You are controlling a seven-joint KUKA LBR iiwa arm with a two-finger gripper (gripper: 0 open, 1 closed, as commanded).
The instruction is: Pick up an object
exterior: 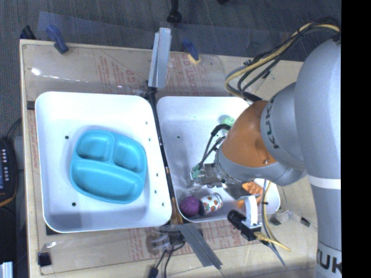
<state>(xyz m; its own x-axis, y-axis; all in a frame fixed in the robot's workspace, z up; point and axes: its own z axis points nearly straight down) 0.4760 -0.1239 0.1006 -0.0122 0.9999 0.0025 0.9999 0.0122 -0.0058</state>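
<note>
The gripper is low inside the right bin, close to its near wall. Most of it is hidden under the wrist, so I cannot tell if it is spread or pressed together, and nothing is seen pinched in it. Just in front of the gripper, against the near wall of this bin, lies a purple ball-like object. Beside it on the right lies a small patterned cup, on its side, with its long axis going roughly left to right; which end is the mouth is not clear. A little further right, an orange object is partly covered by the arm. Near the far side of the bin a small green thing looks out from behind the wrist; perhaps it is a toy, but too little is visible.

The arm comes from the right and bends down over the right bin, its orange band just above the wrist, with cables looping behind it.

The left bin holds a light blue divided plate with three compartments, lying flat near the middle.
</note>
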